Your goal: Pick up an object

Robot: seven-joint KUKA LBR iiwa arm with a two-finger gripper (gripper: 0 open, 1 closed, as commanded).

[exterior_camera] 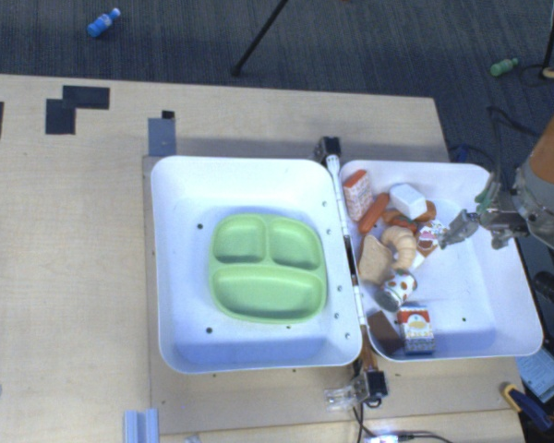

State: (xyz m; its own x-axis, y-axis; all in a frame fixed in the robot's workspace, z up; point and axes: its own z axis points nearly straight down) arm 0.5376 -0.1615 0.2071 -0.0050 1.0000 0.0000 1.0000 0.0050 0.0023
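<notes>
Gripper (462,226) over the right bin (499,312), finger spread not discernible, near heaped objects (397,238) at that bin's left side. Left bin (180,247) holds a glossy green three-compartment tray (268,268). Pale wood-grain worktop (65,275).

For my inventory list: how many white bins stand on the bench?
2. The left bin holds a green tray. The right bin holds a pile of small items, with the gripper over it.
</notes>
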